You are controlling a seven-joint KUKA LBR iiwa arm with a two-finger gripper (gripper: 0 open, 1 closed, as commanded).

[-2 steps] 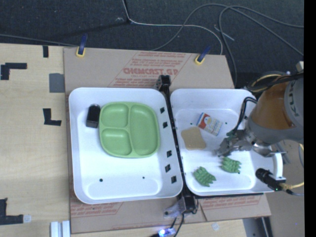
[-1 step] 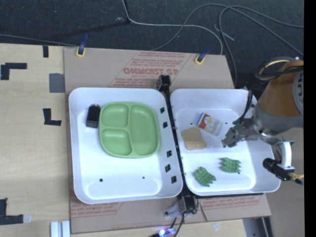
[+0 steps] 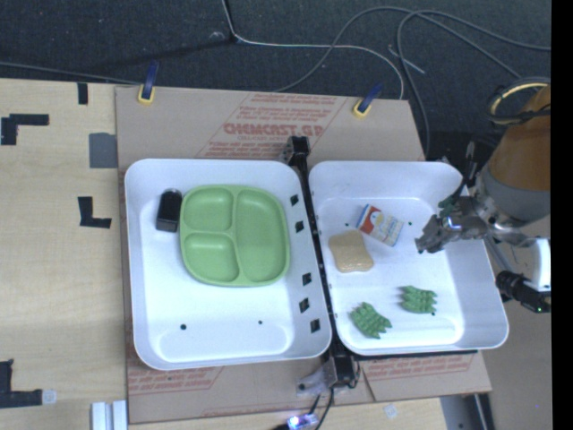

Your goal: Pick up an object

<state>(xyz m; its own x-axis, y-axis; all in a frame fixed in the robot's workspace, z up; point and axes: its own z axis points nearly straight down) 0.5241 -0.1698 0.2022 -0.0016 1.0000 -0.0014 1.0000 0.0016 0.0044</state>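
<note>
My gripper (image 3: 436, 236) hangs over the right side of the right bin (image 3: 466, 330), reaching in from the right. To its left lie a small red-and-white carton (image 3: 380, 224) and a tan sponge-like block (image 3: 351, 253). Two green leafy pieces rest nearer the front: one (image 3: 417, 299) below the gripper, another (image 3: 370, 321) further left. Nothing shows between the gripper's fingers.
The left bin (image 3: 148, 330) holds a green divided plate (image 3: 235, 236) and a small black block (image 3: 168, 210) beside it. Black clips run down the seam between the bins (image 3: 309, 240). Cables trail across the dark floor behind the bench.
</note>
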